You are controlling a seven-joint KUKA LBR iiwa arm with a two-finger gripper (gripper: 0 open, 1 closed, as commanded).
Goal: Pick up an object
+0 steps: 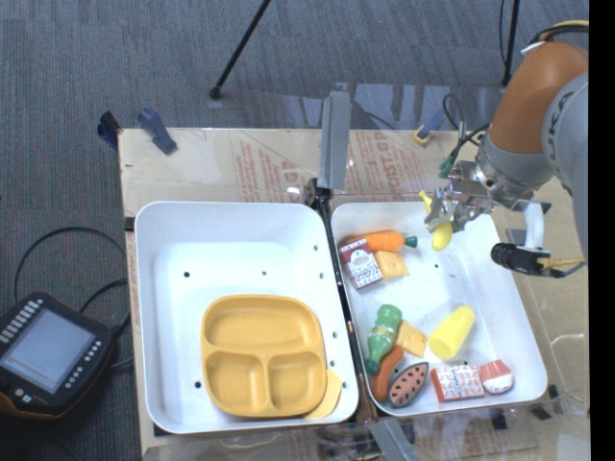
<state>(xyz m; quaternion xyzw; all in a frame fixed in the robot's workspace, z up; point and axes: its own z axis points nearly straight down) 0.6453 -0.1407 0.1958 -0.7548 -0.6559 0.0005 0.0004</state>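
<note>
Claw (444, 217) hangs over the far end of the right white bin (519, 325); a small yellow lemon-shaped toy (441, 235) sits between its fingertips, clear of the bin floor. The fingers themselves are hard to resolve. An orange plastic carrot (381, 241) lies just beside, near a red-and-white carton (361, 263). The left white bin (163, 257) carries a yellow compartment tray (264, 355).

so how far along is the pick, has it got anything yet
Possibly. The hand is up over the right bin's far edge with a small yellow piece at its fingers; whether it's truly gripped is unclear. The carrot and yellow cup lie untouched.
</note>
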